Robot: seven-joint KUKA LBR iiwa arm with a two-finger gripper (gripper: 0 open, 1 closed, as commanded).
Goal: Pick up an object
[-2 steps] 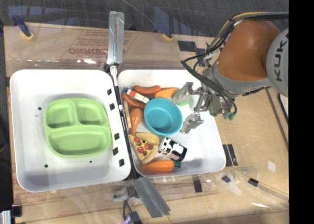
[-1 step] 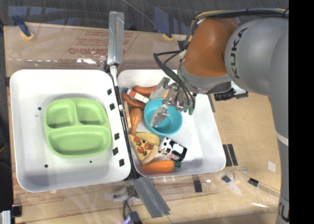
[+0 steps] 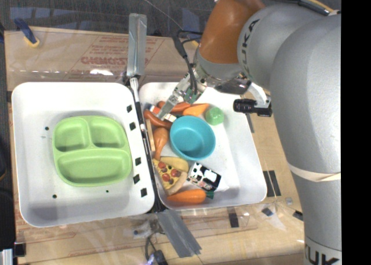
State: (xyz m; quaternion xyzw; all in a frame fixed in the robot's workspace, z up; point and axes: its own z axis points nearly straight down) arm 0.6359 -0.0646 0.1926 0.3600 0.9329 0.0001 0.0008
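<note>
Reach step: tool [image 3: 168,107], jaw state not discernible, hung low at the right bin's [image 3: 246,142] upper-left corner over carrots [image 3: 191,109] beside the blue bowl [image 3: 192,137], nothing visibly gripped; next move probably required descent and closure.

- A round turquoise plastic bowl [image 3: 192,137] is seen upright, mouth up, mid-bin.
- An orange toy carrot [image 3: 186,197] is laid flat along the near wall.
- A small green ball [image 3: 214,115] is nestled just beside the bowl's far rim.
</note>
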